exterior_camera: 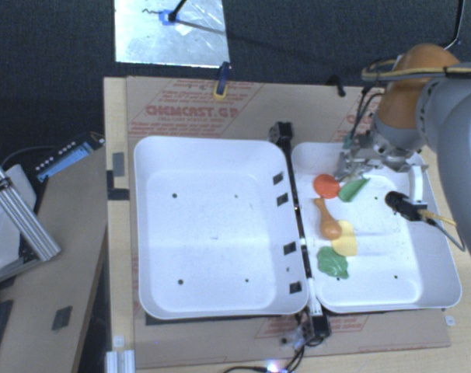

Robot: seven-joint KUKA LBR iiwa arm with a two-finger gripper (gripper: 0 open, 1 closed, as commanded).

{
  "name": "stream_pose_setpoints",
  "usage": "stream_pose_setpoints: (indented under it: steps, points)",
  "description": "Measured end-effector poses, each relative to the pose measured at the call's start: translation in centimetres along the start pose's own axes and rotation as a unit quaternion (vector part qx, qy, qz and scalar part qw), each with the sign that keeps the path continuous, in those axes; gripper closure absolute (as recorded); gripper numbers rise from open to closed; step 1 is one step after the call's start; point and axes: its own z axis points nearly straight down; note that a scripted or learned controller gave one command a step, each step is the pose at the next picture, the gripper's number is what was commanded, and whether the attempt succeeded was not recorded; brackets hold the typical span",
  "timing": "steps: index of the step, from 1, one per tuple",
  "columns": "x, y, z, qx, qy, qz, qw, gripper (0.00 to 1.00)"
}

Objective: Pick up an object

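Pick-up not yet done, with nothing seen lifted clear. Gripper low over the far end of the right bin, at or just above a green stick; open or closed, impossible to tell from this angle, nor whether anything gripped. Likeliest target, judging by closeness: that stick, smooth and oblong, lying slantwise, touching or just beside a glossy red-orange ball. Toward the near end, in a loose line: an orange pear-shaped piece, a pale yellow lump touching it, a crumpled-looking green lump just beyond. All apparently moulded plastic, toy-like. Bins shallow, white, matt, round-cornered — left bin alongside. Left to do: close on one item, raise it.
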Motion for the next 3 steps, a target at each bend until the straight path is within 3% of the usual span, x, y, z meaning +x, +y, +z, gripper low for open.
stream_pose_setpoints:
  steps: [1,2,3]
  points:
    - [0.1,0.1,0.0,-0.004,-0.001,-0.001,1.0000,0.00]
    - [-4.3,0.2,1.0,-0.008,-0.002,0.002,1.0000,0.00]
    - [-4.1,0.1,0.0,-0.003,-0.001,0.000,1.0000,1.00]
